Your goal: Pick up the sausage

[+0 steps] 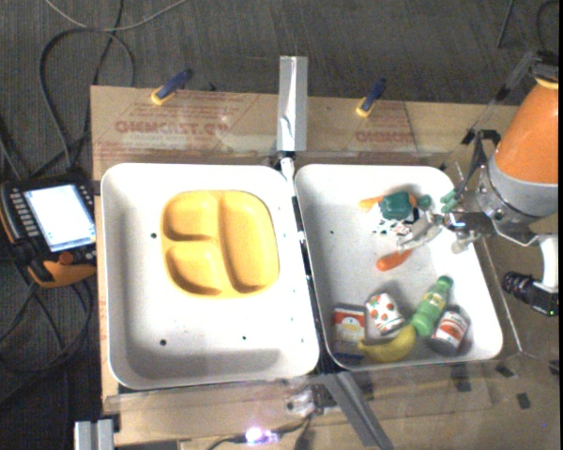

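1. We look down on a worktop (122,129) carrying two shallow white bins side by side. The arm (530,148) reaches in from the right.
2. The sausage (394,260), a small orange-red stick, lies in the right bin (328,251), towards its middle and slanting up to the right.
3. The claw (430,231) sits low in that bin, at the sausage's upper right end. We cannot tell how wide it stands, nor whether it grips anything.
4. To do this step well, we judge the claw should straddle the sausage across its narrow width, close near its middle, and lift straight up, clear of the toy just above.
5. Also in the right bin: a teal and orange toy (395,203) near the top, and along the bottom a small carton (348,326), a patterned cup (385,311), a banana (390,346), a green bottle (433,304) and a can (449,329).
6. The left bin (131,326) holds a yellow divided tray (220,242).
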Controlling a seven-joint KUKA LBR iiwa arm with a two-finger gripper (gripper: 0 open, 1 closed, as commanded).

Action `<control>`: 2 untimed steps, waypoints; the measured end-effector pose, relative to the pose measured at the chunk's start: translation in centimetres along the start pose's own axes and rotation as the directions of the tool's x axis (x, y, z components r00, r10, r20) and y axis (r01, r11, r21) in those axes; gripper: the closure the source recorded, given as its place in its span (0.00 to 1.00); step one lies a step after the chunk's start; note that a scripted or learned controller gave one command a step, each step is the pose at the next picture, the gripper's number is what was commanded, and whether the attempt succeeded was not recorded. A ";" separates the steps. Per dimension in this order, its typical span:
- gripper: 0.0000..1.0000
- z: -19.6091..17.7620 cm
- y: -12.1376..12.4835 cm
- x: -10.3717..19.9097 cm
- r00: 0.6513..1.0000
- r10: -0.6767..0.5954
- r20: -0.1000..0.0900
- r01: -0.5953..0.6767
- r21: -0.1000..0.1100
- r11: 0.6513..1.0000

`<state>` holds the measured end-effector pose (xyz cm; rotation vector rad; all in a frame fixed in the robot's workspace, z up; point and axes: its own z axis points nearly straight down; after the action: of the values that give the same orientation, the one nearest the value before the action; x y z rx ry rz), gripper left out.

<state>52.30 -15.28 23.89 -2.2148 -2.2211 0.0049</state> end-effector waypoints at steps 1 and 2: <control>0.00 10.1 4.1 -1.0 0.995 -0.104 0.000 0.104 -0.001 0.995; 0.00 15.0 8.4 -3.8 0.972 -0.234 0.004 0.234 -0.004 0.972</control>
<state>60.63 -19.01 8.83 -1.9408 -2.4706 0.0032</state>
